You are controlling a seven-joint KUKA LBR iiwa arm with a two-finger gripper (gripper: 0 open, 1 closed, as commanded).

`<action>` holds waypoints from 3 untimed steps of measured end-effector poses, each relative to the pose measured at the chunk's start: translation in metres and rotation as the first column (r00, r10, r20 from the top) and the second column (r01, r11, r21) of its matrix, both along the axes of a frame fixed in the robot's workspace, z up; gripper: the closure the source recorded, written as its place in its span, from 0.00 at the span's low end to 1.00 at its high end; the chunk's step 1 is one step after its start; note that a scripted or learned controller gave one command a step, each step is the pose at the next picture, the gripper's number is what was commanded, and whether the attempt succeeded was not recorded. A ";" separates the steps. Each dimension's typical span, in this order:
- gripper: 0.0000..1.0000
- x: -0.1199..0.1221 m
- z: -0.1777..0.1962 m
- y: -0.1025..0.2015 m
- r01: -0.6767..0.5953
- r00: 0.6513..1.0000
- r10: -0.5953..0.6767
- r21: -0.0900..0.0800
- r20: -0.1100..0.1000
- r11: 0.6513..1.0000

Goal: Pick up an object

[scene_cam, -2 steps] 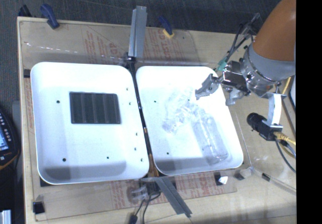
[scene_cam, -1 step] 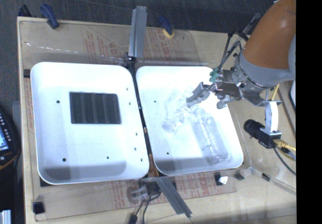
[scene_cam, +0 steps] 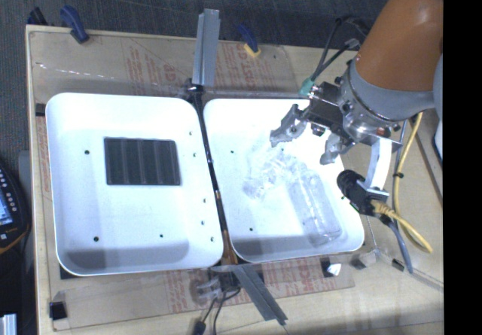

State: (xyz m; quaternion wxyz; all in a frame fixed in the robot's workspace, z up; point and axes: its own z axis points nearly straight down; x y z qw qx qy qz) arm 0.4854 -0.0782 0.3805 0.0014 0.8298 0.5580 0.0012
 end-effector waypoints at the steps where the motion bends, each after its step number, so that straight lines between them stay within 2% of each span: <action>1: 0.00 0.017 0.043 -0.017 -0.005 1.000 0.005 0.000 -0.003 1.000; 2: 0.00 -0.008 -0.065 -0.083 -0.328 0.945 0.328 0.002 -0.007 0.945; 3: 0.00 -0.008 -0.054 -0.085 -0.338 0.941 0.338 0.001 -0.005 0.941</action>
